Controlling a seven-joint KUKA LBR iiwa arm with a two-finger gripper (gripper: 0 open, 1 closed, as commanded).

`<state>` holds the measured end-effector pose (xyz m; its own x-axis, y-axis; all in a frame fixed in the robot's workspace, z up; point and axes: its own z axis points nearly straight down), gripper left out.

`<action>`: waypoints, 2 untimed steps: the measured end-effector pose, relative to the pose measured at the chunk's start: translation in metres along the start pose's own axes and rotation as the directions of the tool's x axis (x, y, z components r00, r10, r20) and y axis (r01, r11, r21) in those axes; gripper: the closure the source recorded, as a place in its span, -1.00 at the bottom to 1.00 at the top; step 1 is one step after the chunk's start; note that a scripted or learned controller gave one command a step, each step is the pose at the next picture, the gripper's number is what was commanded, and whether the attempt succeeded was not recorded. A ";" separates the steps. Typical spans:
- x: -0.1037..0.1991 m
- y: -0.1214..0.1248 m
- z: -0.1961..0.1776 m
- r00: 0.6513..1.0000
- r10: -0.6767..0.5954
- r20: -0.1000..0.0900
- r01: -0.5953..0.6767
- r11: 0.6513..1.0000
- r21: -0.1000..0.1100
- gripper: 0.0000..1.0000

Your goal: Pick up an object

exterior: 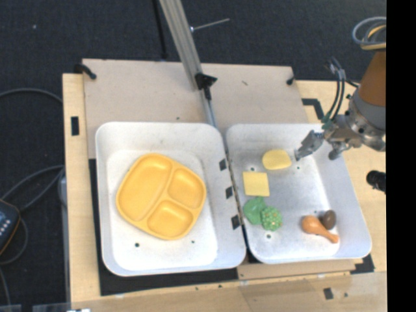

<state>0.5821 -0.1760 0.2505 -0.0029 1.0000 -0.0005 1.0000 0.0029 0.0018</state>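
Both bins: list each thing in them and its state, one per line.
Yellow plate: flat in the left bin, nothing on it.
Yellow oval piece: loose, right bin.
Yellow square: lying flat.
Green pieces: touching each other.
Orange and brown piece: on its side.
Gripper: above the right bin.

Bench [75, 174] with two white bins [162, 252]

text: none legible | labels: none | numbers: none | signs: none on bins, bench or arm

A robotics lab is indicated: 2 white bins [162, 132] on a plywood bench [188, 77], an aluminium camera post [182, 34], dark carpet [65, 25].
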 end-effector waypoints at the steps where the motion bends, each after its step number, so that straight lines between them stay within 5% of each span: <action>1: 0.000 0.000 0.000 1.000 0.000 0.000 0.000 1.000 0.000 -1.00; 2: -0.002 -0.011 0.052 1.000 0.003 0.001 -0.003 1.000 0.006 -1.00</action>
<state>0.5713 -0.1777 0.1980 0.0001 1.0000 -0.0013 1.0000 -0.0001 -0.0038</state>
